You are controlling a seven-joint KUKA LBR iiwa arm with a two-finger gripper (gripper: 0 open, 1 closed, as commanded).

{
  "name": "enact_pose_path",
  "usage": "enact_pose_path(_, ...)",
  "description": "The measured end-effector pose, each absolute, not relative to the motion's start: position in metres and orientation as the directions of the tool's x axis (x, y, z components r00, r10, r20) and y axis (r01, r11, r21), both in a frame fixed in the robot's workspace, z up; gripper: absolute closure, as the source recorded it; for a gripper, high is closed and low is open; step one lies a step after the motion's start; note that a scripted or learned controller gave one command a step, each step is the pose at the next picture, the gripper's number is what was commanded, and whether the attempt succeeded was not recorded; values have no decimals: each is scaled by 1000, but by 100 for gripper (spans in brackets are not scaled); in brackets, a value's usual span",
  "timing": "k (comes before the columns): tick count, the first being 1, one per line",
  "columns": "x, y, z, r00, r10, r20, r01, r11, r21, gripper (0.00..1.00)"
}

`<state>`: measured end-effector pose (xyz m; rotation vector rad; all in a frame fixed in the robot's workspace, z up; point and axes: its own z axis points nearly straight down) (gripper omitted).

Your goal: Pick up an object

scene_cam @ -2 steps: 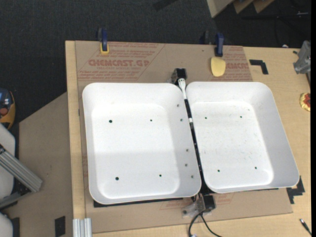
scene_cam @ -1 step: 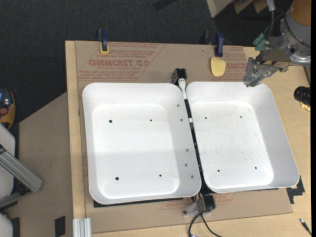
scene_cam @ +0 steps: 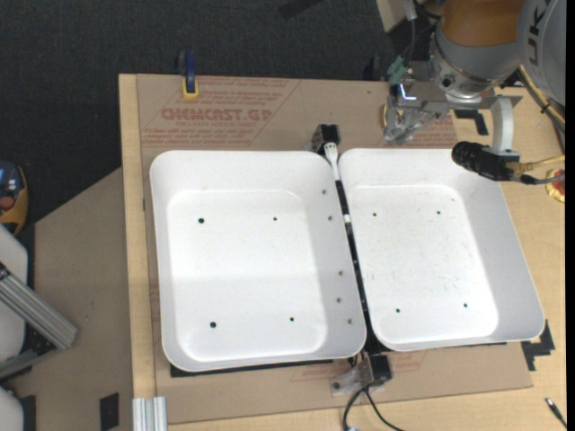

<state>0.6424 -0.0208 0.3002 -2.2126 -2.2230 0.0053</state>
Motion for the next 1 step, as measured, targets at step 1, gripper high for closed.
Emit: enact_pose_path(1, 634, -18, 320, -1, 1000, 0, 1000, 1, 3, 100)
